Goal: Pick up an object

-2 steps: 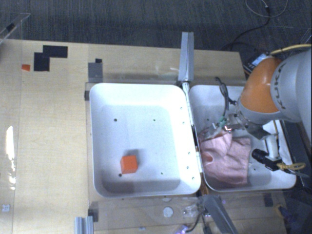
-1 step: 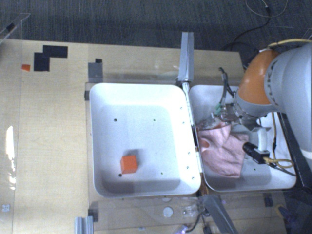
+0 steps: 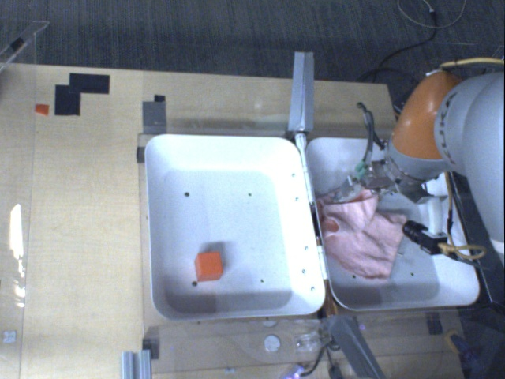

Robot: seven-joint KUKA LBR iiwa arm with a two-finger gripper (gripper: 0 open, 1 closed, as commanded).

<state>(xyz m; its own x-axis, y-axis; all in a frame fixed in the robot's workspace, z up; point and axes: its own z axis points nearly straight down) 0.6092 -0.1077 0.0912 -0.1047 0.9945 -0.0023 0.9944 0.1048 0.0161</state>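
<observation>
Two white bins are seen side by side on the worktop (image 3: 79, 235). An orange block (image 3: 209, 266) lies in the left bin (image 3: 225, 152), near its front-left, well apart from the arm (image 3: 454, 125). A crumpled pink cloth (image 3: 363, 235) lies in the right bin (image 3: 458, 287), against its left wall. The claw (image 3: 364, 178) is placed over the cloth's upper edge; its state cannot be told. No object is seen lifted.

A small orange block (image 3: 209, 266) sits flat in the left bin (image 3: 158, 212), toward its 7 o'clock corner. A crumpled pink cloth (image 3: 364, 237) lies bunched in the right bin (image 3: 442, 287), spread from its centre toward 9 o'clock.
</observation>
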